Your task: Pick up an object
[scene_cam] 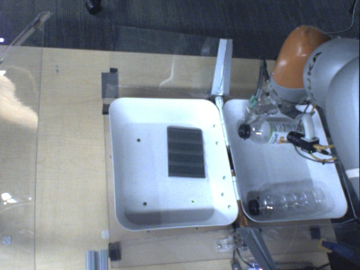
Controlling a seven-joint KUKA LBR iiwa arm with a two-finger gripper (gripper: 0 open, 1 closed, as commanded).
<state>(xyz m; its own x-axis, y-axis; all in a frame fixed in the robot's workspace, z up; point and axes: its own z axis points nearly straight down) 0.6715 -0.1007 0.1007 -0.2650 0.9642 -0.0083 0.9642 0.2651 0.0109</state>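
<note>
In the right bin (281,167) two clear plastic bottles with black caps lie on their sides. One bottle (264,131), with a label, rests near the bin's far end, its cap pointing left. The other bottle (287,200) lies along the near wall. The gripper (263,110) hangs from the grey arm with the orange band (297,55), directly over the far bottle and partly covering its top side. Whether it touches the bottle is unclear. In the left bin (129,167) a dark grey ribbed rectangular block (186,152) lies flat in the middle.
Black and yellow cables (309,144) trail from the wrist over the right bin's far right part. A metal bracket (221,69) stands behind the gap between the bins. Light wooden bench top (62,162) spreads to the left.
</note>
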